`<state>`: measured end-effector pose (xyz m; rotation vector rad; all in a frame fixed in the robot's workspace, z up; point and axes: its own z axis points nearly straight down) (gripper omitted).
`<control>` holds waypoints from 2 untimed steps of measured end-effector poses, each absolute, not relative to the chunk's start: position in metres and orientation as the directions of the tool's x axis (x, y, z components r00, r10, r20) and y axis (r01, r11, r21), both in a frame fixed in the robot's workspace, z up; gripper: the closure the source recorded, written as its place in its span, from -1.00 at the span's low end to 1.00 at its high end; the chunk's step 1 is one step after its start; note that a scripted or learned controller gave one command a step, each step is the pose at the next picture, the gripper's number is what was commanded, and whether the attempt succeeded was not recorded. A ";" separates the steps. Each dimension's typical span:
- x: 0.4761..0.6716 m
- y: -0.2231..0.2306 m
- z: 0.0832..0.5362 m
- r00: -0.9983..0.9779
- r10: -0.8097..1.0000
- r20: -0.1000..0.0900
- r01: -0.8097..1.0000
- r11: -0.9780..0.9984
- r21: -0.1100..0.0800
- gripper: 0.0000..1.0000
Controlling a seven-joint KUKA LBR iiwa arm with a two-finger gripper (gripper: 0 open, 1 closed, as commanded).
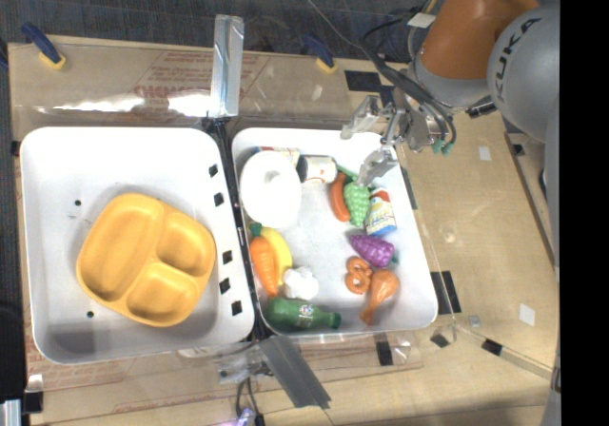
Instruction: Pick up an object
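Lying just beneath the tool (379, 160), green grapes (358, 202) touch a carrot (339, 198).

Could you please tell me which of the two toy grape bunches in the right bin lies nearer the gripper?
The green plastic grape bunch; it lies just below the gripper, while the purple plastic grape bunch sits farther down the bin.

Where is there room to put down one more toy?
Bare floor rings the yellow tray in the left bin, widest along the top. In the right bin, a small patch lies between the banana and purple grapes; elsewhere it's crowded.
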<state>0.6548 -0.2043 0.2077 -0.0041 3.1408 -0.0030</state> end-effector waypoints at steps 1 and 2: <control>0.657 -0.199 0.090 -0.999 -0.052 0.002 -0.052 0.999 0.001 -1.00; 0.661 -0.197 0.105 -0.998 -0.060 -0.007 -0.060 0.998 -0.002 1.00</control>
